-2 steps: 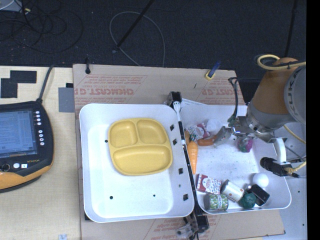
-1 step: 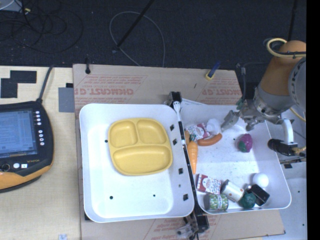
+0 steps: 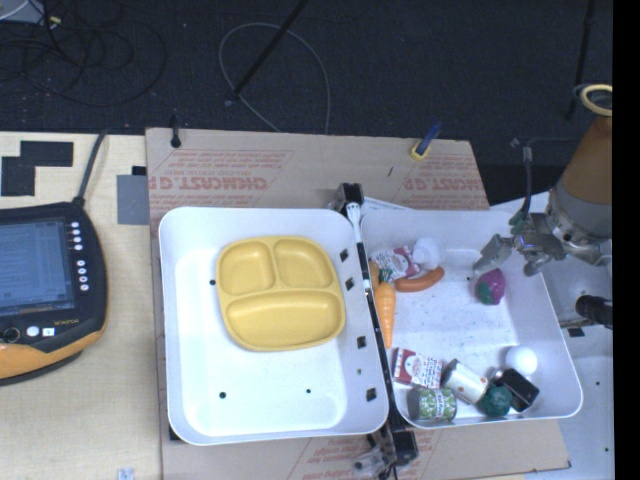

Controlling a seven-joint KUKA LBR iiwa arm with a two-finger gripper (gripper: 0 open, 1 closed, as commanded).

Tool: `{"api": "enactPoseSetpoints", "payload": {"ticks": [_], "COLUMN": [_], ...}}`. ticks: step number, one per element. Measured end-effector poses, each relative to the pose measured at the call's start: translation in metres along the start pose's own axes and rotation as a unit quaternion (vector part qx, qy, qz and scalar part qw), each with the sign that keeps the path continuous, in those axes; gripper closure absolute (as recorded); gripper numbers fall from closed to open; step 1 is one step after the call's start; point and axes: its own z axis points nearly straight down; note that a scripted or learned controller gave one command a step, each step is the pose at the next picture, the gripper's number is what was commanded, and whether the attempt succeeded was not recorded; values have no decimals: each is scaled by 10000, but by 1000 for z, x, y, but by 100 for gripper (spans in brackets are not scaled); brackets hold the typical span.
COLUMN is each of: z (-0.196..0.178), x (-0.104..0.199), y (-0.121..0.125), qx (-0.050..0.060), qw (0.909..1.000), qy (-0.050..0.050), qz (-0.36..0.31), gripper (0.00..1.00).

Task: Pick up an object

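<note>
Gripper hovering over the purple ball, nothing picked yet

Gripper (image 3: 510, 250) is hanging over the right bin (image 3: 560, 368), near its far right corner, and you are looking at spread fingers with nothing between them. The nearest candidate is the purple ball (image 3: 490, 287), which is lying on the bin floor just below and slightly left of the fingertips, apart from the other items.

Watch for these as you are moving in:
- The ball is likely rolling away if one finger is touching it first; it is round, so it has no long axis and no pointing direction to line up with.
- The bin wall is sitting close on the right, so a descent drifting that way is risking a finger catching the rim.
- If you are switching targets, the sausage (image 3: 418, 280) is lying with its long axis roughly left to right, its right end tilting up toward the far side; the carrot (image 3: 384, 308) is running near to far along the divider, where a finger is likely jamming.
</note>
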Motion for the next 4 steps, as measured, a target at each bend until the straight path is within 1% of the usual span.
{"api": "enactPoseSetpoints", "payload": {"ticks": [1, 2, 3, 4], "z": [78, 1, 39, 87], "x": [3, 90, 34, 15], "y": [9, 49, 33, 8], "qx": [21, -10, 14, -12], "qw": [10000, 10000, 10000, 10000], "qy": [14, 7, 3, -2], "qz": [-20, -10, 8, 2], "gripper": [0, 0, 0, 0]}}
